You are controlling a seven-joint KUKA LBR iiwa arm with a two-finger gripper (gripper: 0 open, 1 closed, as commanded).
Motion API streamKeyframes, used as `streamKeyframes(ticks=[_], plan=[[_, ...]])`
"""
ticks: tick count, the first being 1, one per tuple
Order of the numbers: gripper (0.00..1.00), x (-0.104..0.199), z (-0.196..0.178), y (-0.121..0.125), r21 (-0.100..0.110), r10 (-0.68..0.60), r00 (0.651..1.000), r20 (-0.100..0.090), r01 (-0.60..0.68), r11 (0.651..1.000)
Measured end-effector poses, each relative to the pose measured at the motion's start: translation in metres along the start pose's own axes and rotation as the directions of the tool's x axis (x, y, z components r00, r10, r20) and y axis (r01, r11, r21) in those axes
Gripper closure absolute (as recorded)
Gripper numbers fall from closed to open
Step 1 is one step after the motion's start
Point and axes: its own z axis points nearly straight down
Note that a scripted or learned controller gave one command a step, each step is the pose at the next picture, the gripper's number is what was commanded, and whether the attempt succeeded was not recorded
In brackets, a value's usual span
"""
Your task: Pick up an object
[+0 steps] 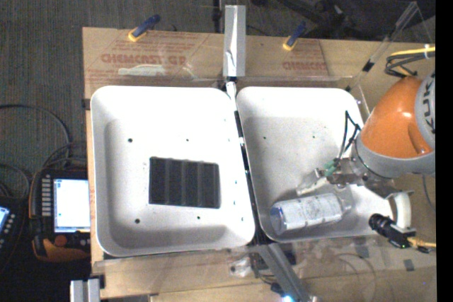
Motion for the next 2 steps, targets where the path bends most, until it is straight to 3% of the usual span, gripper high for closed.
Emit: streamKeyframes(ticks=[1, 2], plan=[[0.00, 0.000, 0.000, 0.000, 0.000, 0.000, 1.000, 0.000, 0.000, 1.000], [0.00, -0.021, 0.032, 0.064, -0.015, 0.190, 0.982, 0.003, -0.190, 0.982]])
